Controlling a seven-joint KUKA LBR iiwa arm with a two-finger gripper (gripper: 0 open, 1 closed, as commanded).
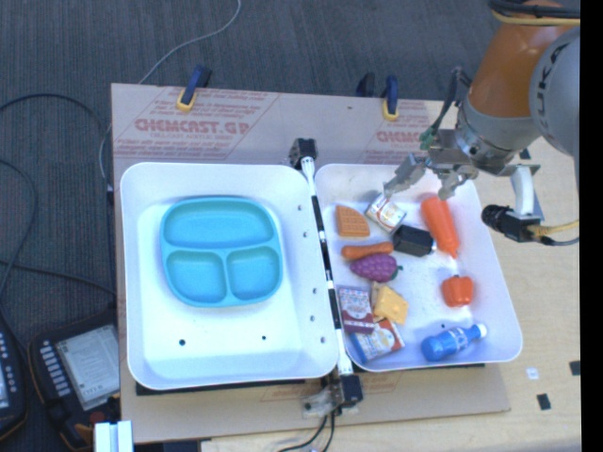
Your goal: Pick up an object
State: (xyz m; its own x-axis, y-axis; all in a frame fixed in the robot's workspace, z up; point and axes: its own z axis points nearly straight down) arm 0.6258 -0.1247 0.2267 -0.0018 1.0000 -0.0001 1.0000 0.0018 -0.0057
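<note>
1. Your gripper point(430, 179) hangs over the far end of the right bin point(499, 295), metal fingers spread, nothing between them.
2. Just beside the fingertips: a small white carton point(386, 213) on the left, a smooth tapered orange carrot point(440, 225) on the right.
3. Nearer you: a black block point(413, 241), a knobbly purple grape bunch point(375, 267), an orange pepper point(457, 291) and a blue bottle point(450, 340).
4. The left bin point(141, 347) holds a glossy blue three-compartment plate point(221, 250).

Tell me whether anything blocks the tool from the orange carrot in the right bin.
Nothing visible does. The tool hangs just above the carrot's upper end. The black block lies beside the carrot's left side and might crowd a finger.
</note>
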